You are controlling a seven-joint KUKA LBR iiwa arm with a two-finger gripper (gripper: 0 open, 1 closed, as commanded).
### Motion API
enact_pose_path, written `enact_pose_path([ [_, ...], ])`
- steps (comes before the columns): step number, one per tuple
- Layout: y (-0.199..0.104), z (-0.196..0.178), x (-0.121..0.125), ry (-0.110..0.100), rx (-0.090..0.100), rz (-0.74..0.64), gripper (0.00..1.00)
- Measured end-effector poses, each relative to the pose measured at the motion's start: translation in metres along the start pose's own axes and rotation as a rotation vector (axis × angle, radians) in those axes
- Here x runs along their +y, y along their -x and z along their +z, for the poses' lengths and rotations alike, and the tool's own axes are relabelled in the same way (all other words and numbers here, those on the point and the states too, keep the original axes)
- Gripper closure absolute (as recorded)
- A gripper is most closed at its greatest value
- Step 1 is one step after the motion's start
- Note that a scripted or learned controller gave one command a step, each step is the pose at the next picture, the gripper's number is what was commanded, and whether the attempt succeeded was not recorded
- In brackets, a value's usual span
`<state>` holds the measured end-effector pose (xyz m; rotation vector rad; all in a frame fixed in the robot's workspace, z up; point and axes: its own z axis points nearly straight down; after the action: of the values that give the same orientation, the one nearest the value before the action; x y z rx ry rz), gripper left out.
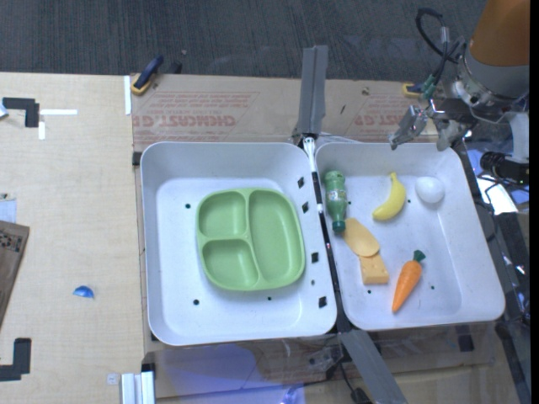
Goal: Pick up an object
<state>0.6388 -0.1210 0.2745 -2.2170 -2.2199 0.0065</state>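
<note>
Bench (pixel 67 225): pale wood, left of frame; two white bins side by side at centre.
Left bin (pixel 164 251): holds a green plate (pixel 251 239) with three compartments, lying flat at its middle.
Right bin (pixel 455 284): holds six items, all loose.
Arm (pixel 503 23): upper right corner, orange band in view.
Jaws (pixel 427 129): spread, nothing between them, above the right bin's upper rim.
Bottle (pixel 335 199): green, along the bin's left wall.
Banana (pixel 390 199): upper centre, just left of egg.
Carrot (pixel 407 281): lower right, leaf end up.
Cheese (pixel 375 270): lower centre, touching chip.
Chip (pixel 361 237): just below bottle.
Egg (pixel 429 189): white, upper right.
</note>
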Motion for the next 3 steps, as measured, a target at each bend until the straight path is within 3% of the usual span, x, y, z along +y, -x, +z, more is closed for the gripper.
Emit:
enact_pose_path([
  [1, -0.008, 0.16, -0.017, 0.013, -0.003, -0.093, 0.0],
  [2, -0.046, 0.086, 0.001, 0.002, -0.001, -0.016, 0.0],
  [3, 0.011, 0.156, -0.012, 0.0, -0.001, 0.096, 0.0],
])
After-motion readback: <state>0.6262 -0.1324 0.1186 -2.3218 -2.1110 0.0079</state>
